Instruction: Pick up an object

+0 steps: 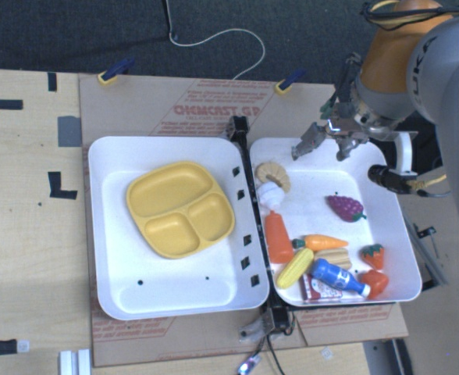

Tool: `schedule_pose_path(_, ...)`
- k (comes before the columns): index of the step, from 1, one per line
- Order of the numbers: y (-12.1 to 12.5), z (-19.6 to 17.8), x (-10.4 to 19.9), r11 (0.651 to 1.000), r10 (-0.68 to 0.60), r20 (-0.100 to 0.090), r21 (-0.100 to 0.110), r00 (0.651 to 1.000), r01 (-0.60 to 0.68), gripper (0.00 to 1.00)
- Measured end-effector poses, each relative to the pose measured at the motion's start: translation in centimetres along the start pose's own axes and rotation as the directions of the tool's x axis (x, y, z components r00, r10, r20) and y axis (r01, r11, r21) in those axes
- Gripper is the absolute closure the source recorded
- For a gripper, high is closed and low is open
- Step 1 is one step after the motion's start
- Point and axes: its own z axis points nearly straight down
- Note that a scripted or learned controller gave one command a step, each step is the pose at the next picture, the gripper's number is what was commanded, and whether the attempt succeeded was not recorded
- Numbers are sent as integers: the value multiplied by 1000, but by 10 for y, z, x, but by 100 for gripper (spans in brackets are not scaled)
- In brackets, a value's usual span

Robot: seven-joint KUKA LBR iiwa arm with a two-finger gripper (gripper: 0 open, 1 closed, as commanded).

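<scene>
claw (324, 142) hovers spread and empty over the right bin's (397, 233) far rim. nearest loose target is the purple grapes (345, 206), lying apart mid-bin; best to descend straight, straddle them, then close gently.

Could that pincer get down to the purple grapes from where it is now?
Probably yes. The pincer hovers open over the far end of the right bin, and the grapes lie alone on bare white floor just nearer the camera. The carrot and the other toys sit apart from them.
</scene>
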Motion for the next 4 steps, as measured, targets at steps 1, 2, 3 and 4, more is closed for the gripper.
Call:
schedule_pose_path(1,-70,32,72,1000,-3,-4,8,1000,3,0)
schedule_pose_path(2,-158,31,110,1000,-1,-3,8,1000,1,0)
schedule_pose_path(3,-155,21,108,1000,-1,-1,5,1000,1,100)
schedule_pose_path(4,-162,-82,186,1000,-10,-4,-9,1000,10,100)
